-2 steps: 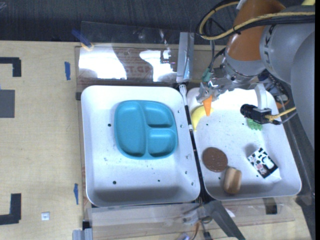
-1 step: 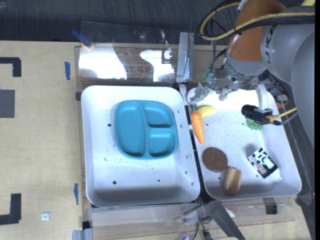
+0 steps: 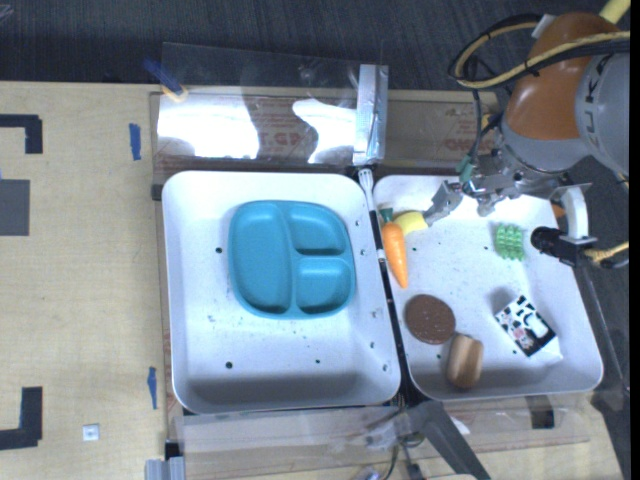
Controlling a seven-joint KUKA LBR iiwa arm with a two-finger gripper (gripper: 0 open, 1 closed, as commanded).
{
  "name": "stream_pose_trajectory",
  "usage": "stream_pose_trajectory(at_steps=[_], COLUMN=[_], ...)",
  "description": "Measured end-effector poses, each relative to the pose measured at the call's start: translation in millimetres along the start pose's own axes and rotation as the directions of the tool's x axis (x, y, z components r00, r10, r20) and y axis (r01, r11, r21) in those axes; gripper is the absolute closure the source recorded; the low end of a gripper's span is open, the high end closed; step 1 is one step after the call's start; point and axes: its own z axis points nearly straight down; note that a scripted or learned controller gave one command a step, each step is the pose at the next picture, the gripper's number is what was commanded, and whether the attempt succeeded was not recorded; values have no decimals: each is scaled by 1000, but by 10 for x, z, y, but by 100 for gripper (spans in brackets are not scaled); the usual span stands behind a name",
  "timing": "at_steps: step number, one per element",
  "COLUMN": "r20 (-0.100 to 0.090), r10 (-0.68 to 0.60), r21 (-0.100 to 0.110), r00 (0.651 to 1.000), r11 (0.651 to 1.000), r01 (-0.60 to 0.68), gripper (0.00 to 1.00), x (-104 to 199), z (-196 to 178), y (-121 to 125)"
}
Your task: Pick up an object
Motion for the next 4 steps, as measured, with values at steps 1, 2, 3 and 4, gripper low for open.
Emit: stream_pose_trajectory(at_steps=[1, 2, 3, 4], r20=[-2, 0, 0, 11], r10=[11, 29, 219, 107], r21=[-5, 2, -4, -19], r00=[1000, 1000, 976, 994], r11=[1000, 1000, 976, 994], r01=[-11, -29, -219, -107], gripper=[0, 0, 0, 0], x=[420, -341, -648, -478], z=[-435, -216, 816, 939], y=[-693, -1479, -1456, -1542])
